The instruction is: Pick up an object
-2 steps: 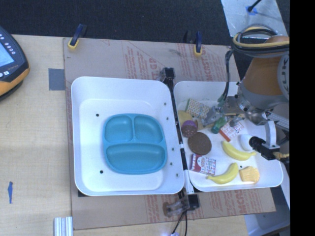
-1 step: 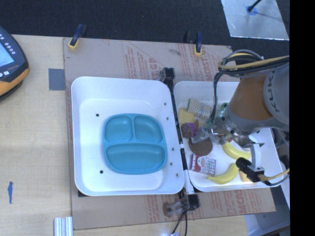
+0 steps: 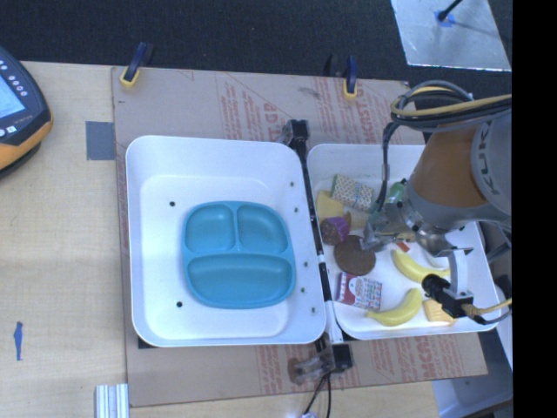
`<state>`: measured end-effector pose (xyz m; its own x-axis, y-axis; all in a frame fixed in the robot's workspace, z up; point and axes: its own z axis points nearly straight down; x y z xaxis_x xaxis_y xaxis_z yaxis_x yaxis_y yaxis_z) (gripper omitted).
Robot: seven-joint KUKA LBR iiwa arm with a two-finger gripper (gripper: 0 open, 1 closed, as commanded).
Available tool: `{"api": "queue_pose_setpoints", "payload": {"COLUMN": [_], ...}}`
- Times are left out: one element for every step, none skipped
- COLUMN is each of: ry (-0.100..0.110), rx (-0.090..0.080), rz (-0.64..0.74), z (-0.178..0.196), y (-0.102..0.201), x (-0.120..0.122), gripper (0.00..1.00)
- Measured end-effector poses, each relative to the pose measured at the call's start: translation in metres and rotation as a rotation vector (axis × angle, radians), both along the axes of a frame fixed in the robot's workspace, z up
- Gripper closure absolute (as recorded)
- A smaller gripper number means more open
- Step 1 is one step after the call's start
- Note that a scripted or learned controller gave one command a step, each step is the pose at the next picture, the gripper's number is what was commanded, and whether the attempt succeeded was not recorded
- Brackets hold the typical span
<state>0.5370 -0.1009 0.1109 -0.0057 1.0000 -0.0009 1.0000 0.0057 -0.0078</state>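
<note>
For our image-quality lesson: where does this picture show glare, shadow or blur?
Camera view: the left bin is bright, nearly washed out around the blue plate; the arm shades part of the right bin; the small items near the gripper look soft and hard to identify.

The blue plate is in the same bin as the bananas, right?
Not quite. The camera view shows the blue plate alone in the left bin. The bananas lie in the right bin, where the arm reaches in.
</note>
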Motion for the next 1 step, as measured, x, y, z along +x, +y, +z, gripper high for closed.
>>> {"api": "queue_pose_setpoints", "payload": {"ry": [-0.001], "rx": [0.000], "rz": [0.000], "z": [-0.0002], "y": [0.0001], "x": [0.0002], "gripper": [0.00]}}
